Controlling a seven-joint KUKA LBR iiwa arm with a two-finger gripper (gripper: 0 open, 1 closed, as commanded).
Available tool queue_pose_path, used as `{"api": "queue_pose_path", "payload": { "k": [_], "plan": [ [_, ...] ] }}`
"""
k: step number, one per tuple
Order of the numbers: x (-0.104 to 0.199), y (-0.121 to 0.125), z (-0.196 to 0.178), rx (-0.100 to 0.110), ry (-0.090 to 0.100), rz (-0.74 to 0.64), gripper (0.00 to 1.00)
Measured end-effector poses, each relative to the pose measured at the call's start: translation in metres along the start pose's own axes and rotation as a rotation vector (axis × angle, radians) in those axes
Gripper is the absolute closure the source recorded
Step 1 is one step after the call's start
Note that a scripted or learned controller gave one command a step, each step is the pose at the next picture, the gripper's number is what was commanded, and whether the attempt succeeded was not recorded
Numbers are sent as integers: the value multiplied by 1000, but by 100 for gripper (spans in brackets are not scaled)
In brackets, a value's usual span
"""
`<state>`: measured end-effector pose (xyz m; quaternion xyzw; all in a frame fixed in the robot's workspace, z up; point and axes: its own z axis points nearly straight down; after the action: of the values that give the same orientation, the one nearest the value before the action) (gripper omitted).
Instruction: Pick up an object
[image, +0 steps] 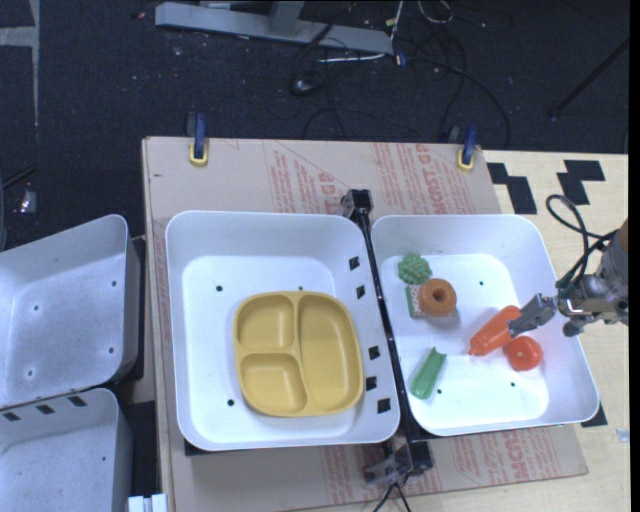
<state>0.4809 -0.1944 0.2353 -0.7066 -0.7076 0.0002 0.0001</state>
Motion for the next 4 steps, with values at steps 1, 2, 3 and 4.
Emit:
{"api": "queue_pose_path", "payload": {
  "k": [1,2,3,4],
  "plan": [
    [2,6,45,4,2,2,0],
    [-4,5,90,4,1,4,0],
    [2,5,143,7,12,-2,0],
    [-1,5,132,2,5,1,100]
  ]
}}
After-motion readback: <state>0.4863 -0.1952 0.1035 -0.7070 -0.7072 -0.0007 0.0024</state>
